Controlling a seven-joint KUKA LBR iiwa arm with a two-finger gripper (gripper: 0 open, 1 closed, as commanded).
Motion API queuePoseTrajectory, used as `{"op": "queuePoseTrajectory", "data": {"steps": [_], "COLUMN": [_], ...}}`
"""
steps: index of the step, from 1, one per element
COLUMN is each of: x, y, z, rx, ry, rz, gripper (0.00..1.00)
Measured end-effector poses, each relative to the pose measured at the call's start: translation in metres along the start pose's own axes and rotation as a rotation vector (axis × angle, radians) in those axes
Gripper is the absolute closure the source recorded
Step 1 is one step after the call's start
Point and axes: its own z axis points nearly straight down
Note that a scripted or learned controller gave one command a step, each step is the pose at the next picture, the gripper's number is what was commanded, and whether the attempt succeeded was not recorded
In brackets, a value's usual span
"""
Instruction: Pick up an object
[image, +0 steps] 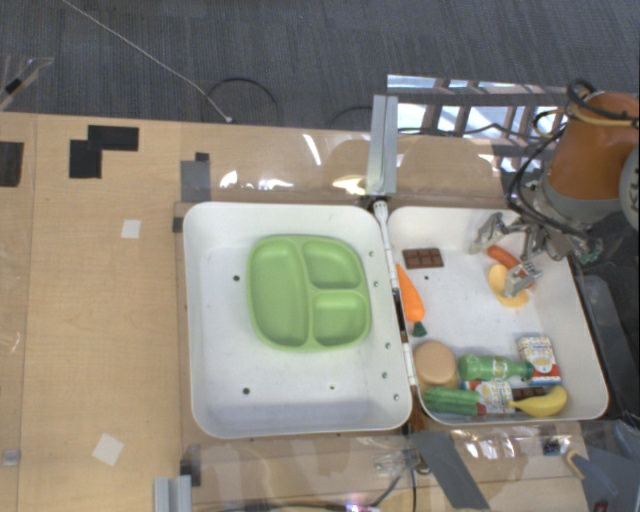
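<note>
Toys crowd my right bin (585, 330). My fingers (520, 262) hang over its far right corner, spread fairly wide and gripping nothing, just above a small yellow toy (507, 283) with a red-orange piece (503, 256) touching its far side. I judge the yellow toy light, hard plastic, rounded and likely slippery, so I'd close across its middle. A carrot (410, 296) lies along the divider, a chocolate bar (421, 259) near it. The left bin holds a green divided plate (306, 292).
</note>
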Motion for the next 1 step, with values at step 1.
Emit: {"op": "queuePoseTrajectory", "data": {"steps": [1], "x": [0.0114], "y": [0.0068], "z": [0.0010], "rx": [-0.002], "ry": [0.001], "rz": [0.013], "gripper": [0.00]}}
